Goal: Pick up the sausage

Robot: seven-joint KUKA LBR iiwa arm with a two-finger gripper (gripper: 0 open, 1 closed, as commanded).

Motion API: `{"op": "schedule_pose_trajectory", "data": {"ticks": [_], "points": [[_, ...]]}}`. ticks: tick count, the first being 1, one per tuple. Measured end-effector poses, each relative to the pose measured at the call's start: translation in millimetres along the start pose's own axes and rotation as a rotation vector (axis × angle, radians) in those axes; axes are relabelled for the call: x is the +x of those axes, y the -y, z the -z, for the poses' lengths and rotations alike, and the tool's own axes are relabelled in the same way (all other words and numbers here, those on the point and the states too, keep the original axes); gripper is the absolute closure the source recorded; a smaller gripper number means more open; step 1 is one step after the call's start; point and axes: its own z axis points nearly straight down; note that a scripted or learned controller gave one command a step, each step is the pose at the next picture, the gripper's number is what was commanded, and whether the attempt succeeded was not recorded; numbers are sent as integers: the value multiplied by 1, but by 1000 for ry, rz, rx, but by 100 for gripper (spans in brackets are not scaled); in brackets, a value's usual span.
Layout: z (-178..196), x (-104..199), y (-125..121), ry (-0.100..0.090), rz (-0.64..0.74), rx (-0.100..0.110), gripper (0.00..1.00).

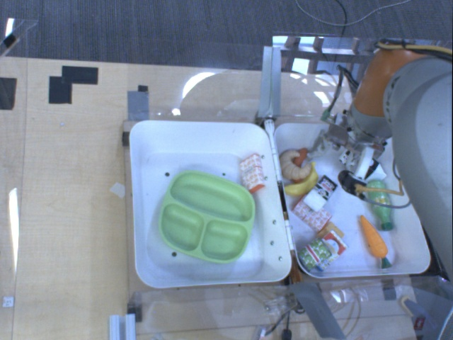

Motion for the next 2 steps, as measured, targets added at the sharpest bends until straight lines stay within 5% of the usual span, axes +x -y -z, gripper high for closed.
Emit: {"op": "schedule_pose_trajectory", "data": {"ticks": [1,2], "points": [[1,42,11,7,1,-23,0],[1,-48,18,-3,-322,-28,0]]}}
